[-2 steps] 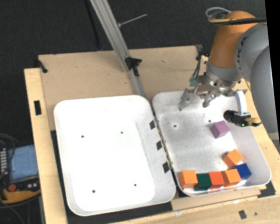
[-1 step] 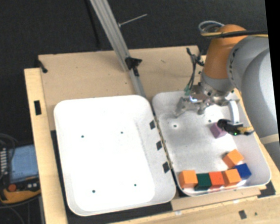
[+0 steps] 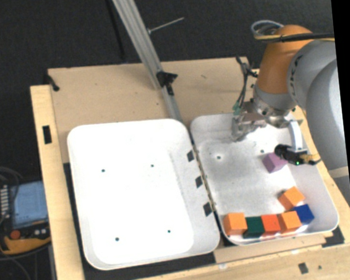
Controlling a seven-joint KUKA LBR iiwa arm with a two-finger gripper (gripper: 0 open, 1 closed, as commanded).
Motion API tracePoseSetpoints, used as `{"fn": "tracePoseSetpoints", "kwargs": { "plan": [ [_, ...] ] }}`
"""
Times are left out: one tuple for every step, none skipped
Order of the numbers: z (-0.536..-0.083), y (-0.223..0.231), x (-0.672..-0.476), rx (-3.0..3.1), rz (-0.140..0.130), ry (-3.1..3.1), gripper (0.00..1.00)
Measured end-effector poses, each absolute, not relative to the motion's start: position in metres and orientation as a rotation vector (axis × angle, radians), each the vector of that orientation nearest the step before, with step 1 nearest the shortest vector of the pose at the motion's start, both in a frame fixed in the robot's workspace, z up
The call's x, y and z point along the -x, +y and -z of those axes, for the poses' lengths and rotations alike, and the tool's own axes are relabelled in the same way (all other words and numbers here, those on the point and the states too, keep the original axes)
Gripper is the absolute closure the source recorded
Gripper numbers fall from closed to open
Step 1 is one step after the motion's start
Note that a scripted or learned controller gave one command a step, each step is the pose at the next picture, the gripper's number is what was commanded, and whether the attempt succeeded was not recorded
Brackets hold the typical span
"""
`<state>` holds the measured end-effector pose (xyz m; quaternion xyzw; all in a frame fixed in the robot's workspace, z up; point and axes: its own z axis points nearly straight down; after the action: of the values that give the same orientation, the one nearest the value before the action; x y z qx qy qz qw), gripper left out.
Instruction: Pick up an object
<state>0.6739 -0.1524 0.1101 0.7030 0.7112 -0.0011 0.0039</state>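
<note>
My gripper (image 3: 243, 126) hangs over the far edge of the right bin (image 3: 241, 179), below the orange wrist band. A purple block (image 3: 274, 162) lies to its near right, apart from it. Along the bin's front wall sit an orange block (image 3: 235, 222), a green block (image 3: 254, 225), two more orange blocks (image 3: 280, 221) and a blue block (image 3: 304, 213). Another orange block (image 3: 292, 197) lies tilted just behind them. Nothing shows between the gripper and the bin floor beneath it.
The left bin (image 3: 137, 193) sits beside the right one, joined by black clips (image 3: 199, 181). A slanted metal pole (image 3: 147, 49) rises from behind the bins. The grey arm (image 3: 317, 99) covers the right bin's far right corner. Cables and a blue device (image 3: 27, 204) lie off the bench's left.
</note>
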Motion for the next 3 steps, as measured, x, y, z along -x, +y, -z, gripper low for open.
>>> {"fn": "tracePoseSetpoints", "kwargs": {
  "plan": [
    [-0.155,-0.155,-0.671,-2.216,-0.006,2.22,1.0],
    [-0.203,-0.159,-0.679,-2.209,-0.006,2.225,1.0],
    [-0.258,-0.16,-0.68,-2.207,-0.007,2.226,1.0]
  ]
}}
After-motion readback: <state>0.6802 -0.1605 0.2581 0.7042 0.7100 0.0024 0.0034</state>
